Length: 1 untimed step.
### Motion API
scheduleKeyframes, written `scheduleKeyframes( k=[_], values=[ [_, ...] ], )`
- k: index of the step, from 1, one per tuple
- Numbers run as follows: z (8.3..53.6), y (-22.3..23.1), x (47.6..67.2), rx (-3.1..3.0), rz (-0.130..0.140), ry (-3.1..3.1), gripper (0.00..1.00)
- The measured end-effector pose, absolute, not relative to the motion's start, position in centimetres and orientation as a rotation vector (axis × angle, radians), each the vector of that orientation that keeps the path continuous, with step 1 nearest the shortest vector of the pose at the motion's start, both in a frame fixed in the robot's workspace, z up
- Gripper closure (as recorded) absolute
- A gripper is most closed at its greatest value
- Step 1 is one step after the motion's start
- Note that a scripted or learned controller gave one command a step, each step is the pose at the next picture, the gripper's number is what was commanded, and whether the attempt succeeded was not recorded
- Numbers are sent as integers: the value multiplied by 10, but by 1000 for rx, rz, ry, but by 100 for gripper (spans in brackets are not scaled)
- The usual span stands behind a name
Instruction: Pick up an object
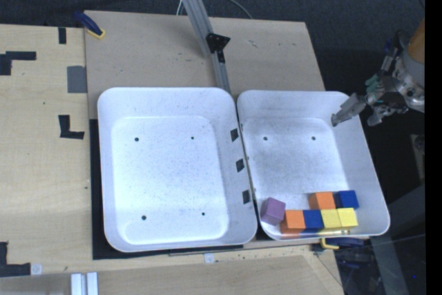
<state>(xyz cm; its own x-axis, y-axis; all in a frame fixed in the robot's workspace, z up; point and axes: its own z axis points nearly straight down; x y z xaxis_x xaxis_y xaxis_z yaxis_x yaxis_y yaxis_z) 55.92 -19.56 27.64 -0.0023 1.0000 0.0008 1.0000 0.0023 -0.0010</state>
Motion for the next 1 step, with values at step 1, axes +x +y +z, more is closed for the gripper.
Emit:
scheduleKeyframes(
  k=[1],
  values=[
    [154, -135, 528, -2212, 8, -2217, 0]
  ],
)
